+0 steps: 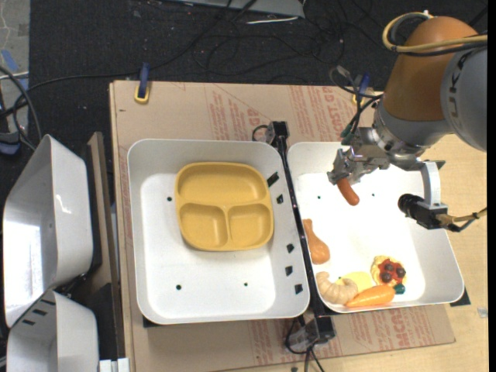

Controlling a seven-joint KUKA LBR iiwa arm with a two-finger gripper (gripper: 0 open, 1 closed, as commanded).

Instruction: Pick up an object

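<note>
Sausage [349,191]: small orange-red piece, tilted, upper end between the gripper fingers, lower end pointing toward the middle of the right bin.
Gripper [344,175]: closed narrowly on the sausage's upper end; sits over the right bin's far left part, near its left wall.
Arm [434,76]: grey with orange section, reaches in from the right, above the right bin's far right corner.
Right bin [434,242]: white, shallow; bare floor under and around the sausage.
Drumstick [315,241]: tan-orange, by the right bin's left wall, below the sausage and well apart from it.
Near edge of right bin: pale knobbly piece [336,288], yellow piece [358,280], carrot [373,296], small pastry with dark berries [388,270], all clustered together.
Left bin [151,231]: white, carries a yellow divided plate [225,205] toward its far side.
Bench [201,111]: brown board under both bins.
</note>
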